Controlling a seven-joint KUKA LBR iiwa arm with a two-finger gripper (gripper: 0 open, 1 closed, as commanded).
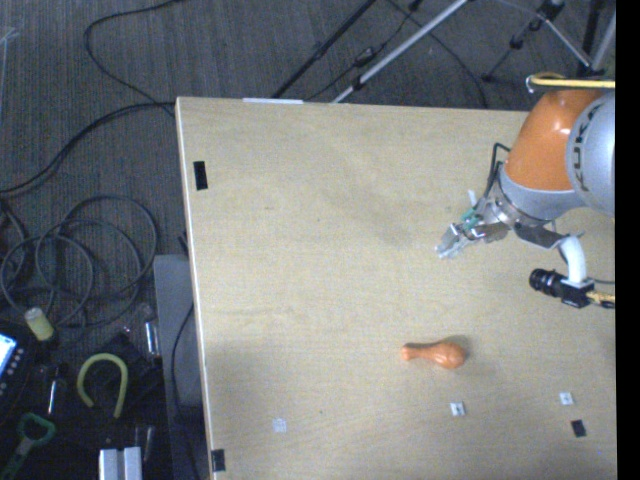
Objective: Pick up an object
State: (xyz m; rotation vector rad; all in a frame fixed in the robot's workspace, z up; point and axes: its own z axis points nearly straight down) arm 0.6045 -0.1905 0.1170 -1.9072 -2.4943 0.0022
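The tabletop (320,228) lies open nearly everywhere, with only an orange object (436,353) lying low near the front, a few flat markers (457,408) beside it, and the gripper (455,238) hanging at right.

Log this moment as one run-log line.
gripper: above bare tabletop, holding nothing | orange object: lying on tabletop, nearer the camera, untouched | pick: not done

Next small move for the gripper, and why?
Probably shift the gripper toward the camera view's bottom, to above the orange object, before descending. The object lies alone on the tan surface, nearer the bottom edge than the gripper and apart from it, so nothing is between the fingers yet.
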